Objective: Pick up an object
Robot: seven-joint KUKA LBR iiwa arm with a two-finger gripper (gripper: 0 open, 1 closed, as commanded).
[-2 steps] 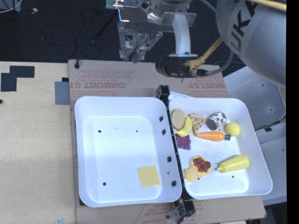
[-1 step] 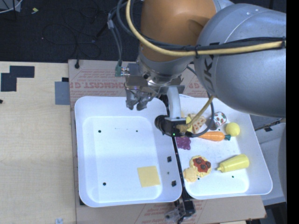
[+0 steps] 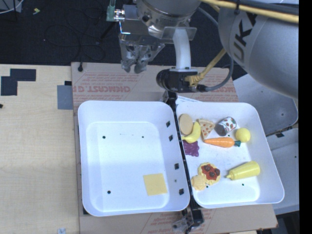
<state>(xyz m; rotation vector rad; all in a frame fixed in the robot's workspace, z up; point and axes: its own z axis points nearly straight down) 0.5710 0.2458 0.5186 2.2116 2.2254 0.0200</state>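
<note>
My claw (image 3: 138, 58) hangs high over table's far edge, beyond left bin (image 3: 92, 130); fingers look together, nothing between them. Parked there, likely, so camera sees both bins unobstructed. Candidates crowd right bin (image 3: 265, 179): carrot (image 3: 220, 142), lemon (image 3: 243, 135), mustard bottle (image 3: 242, 170), pizza slice (image 3: 208, 171), banana (image 3: 193, 133), toward its far side. Lone yellow square (image 3: 155, 184) lies flat at left bin's near right corner; too thin, poor pick.

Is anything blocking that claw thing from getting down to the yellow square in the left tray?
Nothing visible does. The yellow square lies flat and alone on the floor of the left bin, open from above. The gripper hangs high over the bench behind that bin's far rim, with only open space between them.
</note>
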